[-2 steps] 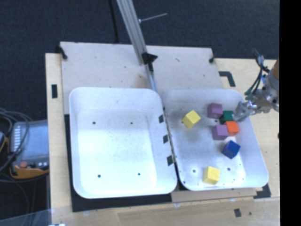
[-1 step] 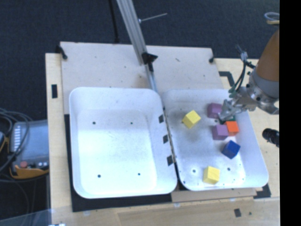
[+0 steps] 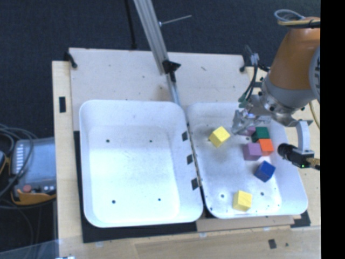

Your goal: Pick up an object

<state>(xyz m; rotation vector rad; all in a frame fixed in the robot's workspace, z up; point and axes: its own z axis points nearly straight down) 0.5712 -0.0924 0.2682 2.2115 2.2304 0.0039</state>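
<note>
Bins: we count two shallow white bins side by side, the left bin [image 3: 135, 161] and the right bin [image 3: 226, 198].
Blocks in all: we count six, every one in the right bin.
Yellow blocks: two. One yellow block [image 3: 219, 136] lies tilted in the bin's upper left part; a second yellow block [image 3: 242, 200] sits near the front rim, well apart from the first.
Green block: one [image 3: 262, 133], at the top of a tight cluster on the bin's right side.
Orange block: one [image 3: 266, 145], just below the green block and touching it.
Purple block: one [image 3: 252, 151], just left of the orange one, close against it.
Blue block: one [image 3: 264, 171], below the cluster, near the orange and purple blocks.
Arm: one, grey with an orange band [image 3: 295, 58], reaching in from the right.
Gripper: one [image 3: 243, 123], low over the right bin, between the upper yellow block and the green block. We cannot tell how it is set.
</note>
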